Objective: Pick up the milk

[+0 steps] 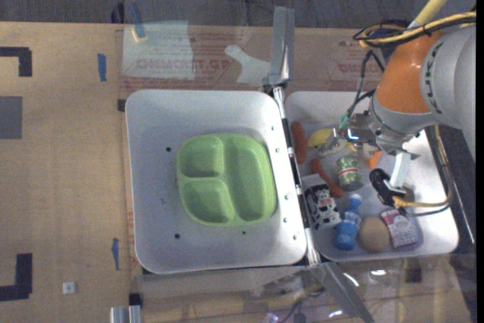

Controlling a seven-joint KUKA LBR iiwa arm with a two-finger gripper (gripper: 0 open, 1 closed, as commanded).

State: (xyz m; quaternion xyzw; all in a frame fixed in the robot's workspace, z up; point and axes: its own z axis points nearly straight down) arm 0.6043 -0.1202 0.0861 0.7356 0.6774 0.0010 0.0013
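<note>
The milk [324, 206] is a small white carton with black cow patches. It lies in the right bin [442, 185], against that bin's left wall near the front. My gripper [365, 138] hangs over the back middle of the same bin, above a green-labelled can [349, 172]. It is up and to the right of the milk and apart from it. The wrist body hides what lies right under it.
Around the milk lie a blue bottle [348, 223], a brown round item [372, 234], a pink pouch [401, 229], a carrot [300, 138] and a banana [321, 138]. The left bin [151, 125] holds a green divided plate [227, 179]. A black and yellow cable [393, 193] hangs from the wrist.
</note>
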